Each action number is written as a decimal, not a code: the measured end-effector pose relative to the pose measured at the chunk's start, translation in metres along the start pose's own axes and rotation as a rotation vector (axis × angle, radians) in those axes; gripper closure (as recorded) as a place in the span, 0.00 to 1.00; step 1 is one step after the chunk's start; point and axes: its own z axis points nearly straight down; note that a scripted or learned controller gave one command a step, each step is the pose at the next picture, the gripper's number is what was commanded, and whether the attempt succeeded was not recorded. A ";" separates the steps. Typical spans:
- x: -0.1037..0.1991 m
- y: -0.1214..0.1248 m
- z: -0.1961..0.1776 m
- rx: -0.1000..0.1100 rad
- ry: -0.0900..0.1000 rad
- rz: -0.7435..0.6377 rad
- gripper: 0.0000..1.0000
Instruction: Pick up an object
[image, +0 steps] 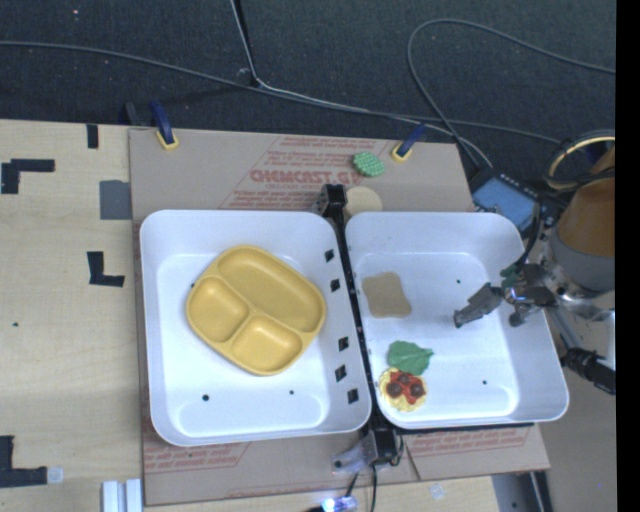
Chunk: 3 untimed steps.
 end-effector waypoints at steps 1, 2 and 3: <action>0.000 0.003 -0.007 -0.013 -0.003 -0.004 0.00; 0.003 -0.007 0.050 -0.007 -0.001 -0.004 0.00; -0.004 -0.009 0.110 -0.010 -0.002 -0.003 0.00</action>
